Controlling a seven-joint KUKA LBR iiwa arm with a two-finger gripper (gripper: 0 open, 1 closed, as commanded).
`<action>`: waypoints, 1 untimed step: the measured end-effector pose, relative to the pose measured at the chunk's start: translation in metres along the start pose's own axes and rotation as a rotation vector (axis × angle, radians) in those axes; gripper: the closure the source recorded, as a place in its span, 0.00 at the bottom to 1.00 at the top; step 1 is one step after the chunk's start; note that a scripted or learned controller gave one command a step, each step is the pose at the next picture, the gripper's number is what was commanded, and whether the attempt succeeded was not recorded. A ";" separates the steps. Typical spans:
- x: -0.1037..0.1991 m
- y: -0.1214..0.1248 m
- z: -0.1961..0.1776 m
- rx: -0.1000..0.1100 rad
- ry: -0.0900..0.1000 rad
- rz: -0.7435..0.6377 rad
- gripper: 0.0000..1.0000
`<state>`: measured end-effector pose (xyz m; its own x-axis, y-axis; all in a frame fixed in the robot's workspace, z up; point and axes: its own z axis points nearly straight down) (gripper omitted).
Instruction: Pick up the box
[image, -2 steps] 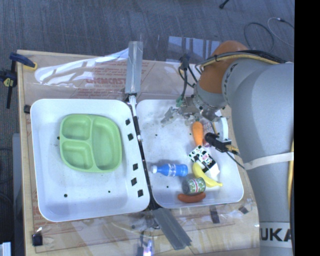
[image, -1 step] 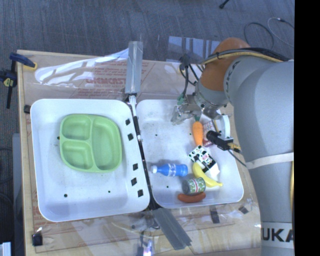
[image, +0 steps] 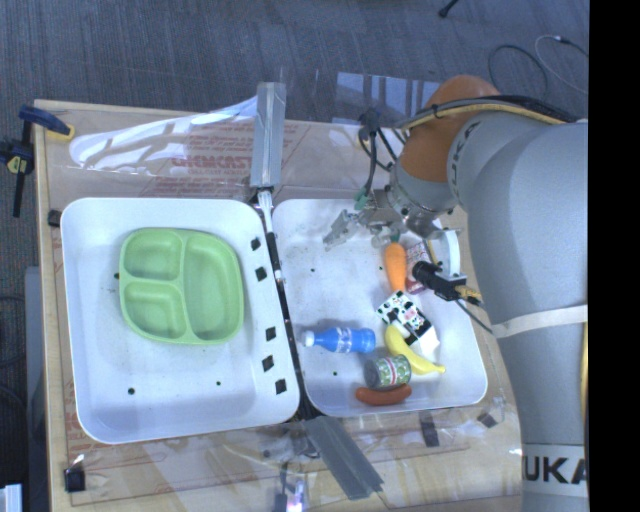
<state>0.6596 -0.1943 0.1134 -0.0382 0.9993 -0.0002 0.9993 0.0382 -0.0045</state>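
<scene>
Two white bins on the desk — jaws spread over right bin's far edge, cow-patterned box right of centre, untouched.

Bright, even overhead light, no hard shadows. Both white bins read near blown-out, surface detail mostly lost. Glare streaks on the clear plastic sheeting along the bench's far edge. Soft shadow under the green divided plate and beside the small items in the right bin. Grey arm looms large, slightly soft. Overall low resolution, mild compression blur; dark carpet looks grainy.
</scene>
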 end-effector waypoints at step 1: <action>0.000 0.000 0.000 0.000 0.000 0.000 0.00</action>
<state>0.6596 -0.1943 0.1134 -0.0383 0.9993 -0.0002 0.9993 0.0382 -0.0045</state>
